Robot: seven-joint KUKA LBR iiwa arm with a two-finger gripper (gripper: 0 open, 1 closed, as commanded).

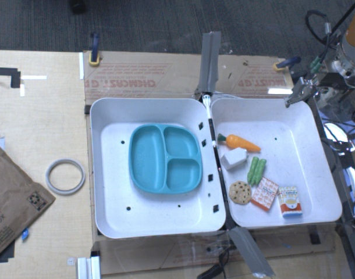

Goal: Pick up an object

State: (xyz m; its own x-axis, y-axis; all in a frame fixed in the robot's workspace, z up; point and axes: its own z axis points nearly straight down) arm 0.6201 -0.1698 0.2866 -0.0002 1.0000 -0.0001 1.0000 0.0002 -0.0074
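The right bin (294, 127) holds several small items. An orange carrot (240, 142) lies near its left wall, with a white block (234, 158) just below it. Green pea pods (256, 170) sit beside the block. Toward the front lie a round cookie (240, 192), a red snack packet (265, 194) and a small juice carton (289, 202). My gripper (298, 92) hangs over the bin's back right corner, well away from every item, with nothing seen in it.
The left bin (107, 173) carries a blue divided plate (166, 158). A tape ring (65, 175) and a brown cardboard box (14, 205) lie on the bench to the left. Cables (326, 25) hang beside the arm at the right.
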